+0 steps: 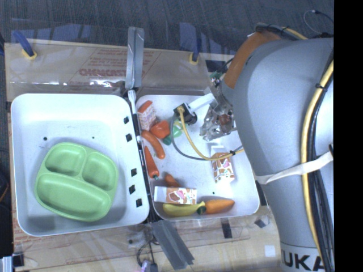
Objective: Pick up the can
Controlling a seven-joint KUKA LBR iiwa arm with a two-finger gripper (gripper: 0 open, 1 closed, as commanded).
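Observation:
The can, small with a red top and a pale printed label, stands at the far left of the right bin, close to the divider. My gripper hangs over the bin's right side, well to the right of the can and apart from it. The bulky grey arm covers the bin's right rim. A yellow cable loops from the wrist down over the bin floor.
A red pepper, a sausage and a carrot lie just below the can. A small carton, a flat box, a banana and another carrot fill the near part. A green divided plate sits in the left bin.

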